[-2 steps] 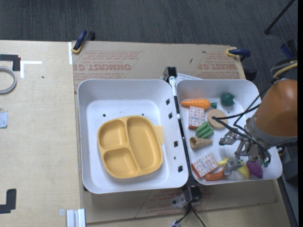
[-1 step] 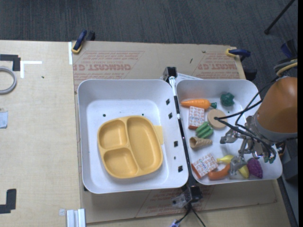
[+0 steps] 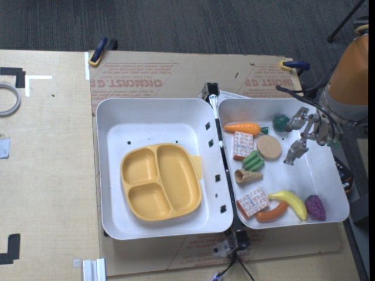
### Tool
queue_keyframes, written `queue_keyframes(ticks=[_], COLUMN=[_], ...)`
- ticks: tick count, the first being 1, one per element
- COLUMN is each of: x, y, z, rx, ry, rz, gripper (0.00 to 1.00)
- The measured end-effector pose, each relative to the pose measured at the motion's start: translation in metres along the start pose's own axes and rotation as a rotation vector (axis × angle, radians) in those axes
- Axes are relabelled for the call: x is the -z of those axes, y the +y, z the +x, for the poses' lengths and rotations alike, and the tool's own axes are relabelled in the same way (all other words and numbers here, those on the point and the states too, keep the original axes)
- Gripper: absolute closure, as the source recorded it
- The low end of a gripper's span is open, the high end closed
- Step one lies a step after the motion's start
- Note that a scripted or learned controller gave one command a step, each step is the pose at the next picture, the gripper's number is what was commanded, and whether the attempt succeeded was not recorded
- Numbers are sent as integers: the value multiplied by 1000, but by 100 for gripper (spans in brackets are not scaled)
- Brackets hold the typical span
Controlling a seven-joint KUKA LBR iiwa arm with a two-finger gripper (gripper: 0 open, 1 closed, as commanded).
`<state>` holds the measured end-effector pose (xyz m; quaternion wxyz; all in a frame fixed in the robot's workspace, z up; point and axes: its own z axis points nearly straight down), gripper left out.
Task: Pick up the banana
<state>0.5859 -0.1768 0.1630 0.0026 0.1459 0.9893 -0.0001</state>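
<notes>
The yellow banana [image 3: 291, 203] lies near the front of the right bin [image 3: 321, 167], between an orange-red sausage [image 3: 271, 213] and a purple grape bunch [image 3: 315, 207]. My gripper [image 3: 295, 136] hangs over the back right part of that bin, well behind the banana. Its fingers are spread open with nothing between them; one fingertip [image 3: 290, 155] points down-left toward the bin floor.
The right bin also holds a carrot [image 3: 241, 127], a dark green piece [image 3: 281, 122], a tan disc [image 3: 269, 148], two red-and-white packets [image 3: 242, 145] [image 3: 253, 202], a green pepper [image 3: 254, 161] and a cone [image 3: 248, 176]. A yellow divided plate [image 3: 161, 181] sits in the left bin [image 3: 111, 157].
</notes>
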Motion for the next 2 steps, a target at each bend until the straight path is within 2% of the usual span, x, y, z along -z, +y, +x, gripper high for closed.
queue_keyframes(ticks=[1,2], x=[-40,-70], y=[-24,-4], z=[96,87], rx=[-99,142], ry=[4,4], rz=[1,0], gripper=[0,0])
